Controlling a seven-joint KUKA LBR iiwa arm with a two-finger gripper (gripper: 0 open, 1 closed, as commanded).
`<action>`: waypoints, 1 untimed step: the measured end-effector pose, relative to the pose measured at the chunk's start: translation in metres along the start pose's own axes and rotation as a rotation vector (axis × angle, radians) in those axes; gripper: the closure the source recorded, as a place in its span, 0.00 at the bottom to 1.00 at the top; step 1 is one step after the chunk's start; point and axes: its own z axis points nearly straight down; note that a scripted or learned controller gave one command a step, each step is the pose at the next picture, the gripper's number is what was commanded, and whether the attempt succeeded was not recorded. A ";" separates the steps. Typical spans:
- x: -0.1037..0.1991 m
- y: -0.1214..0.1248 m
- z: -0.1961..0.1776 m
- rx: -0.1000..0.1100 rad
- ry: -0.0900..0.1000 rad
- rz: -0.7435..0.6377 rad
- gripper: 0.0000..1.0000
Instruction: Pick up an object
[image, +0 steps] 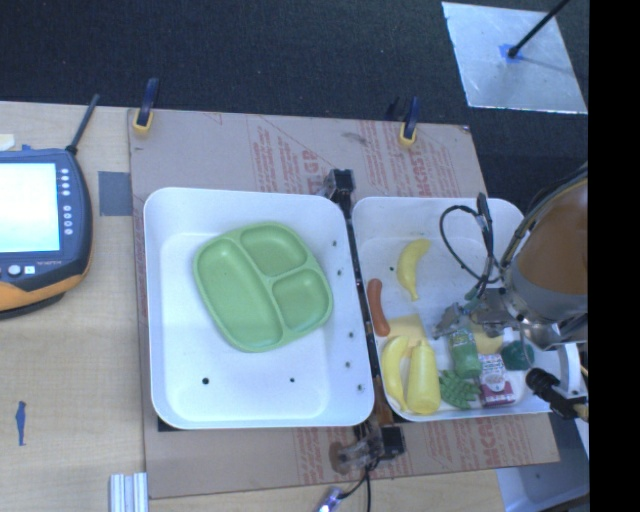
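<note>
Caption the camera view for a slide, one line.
Arm's pincer low over the toy food in the right bin, near a green item; a green divided plate lies in the left bin.

A pale wooden worktop (70, 400) carries a brown cardboard sheet (290, 150) held by clamps (146, 108) at its far edge. Beyond lies dark carpeted floor (250, 50), with a sunlit pale patch (515, 60) at the far right corner.

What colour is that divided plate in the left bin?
Light green. The divided plate shows clearly in the camera view.
</note>
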 end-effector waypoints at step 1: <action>-0.045 -0.036 0.001 0.001 0.002 0.003 0.00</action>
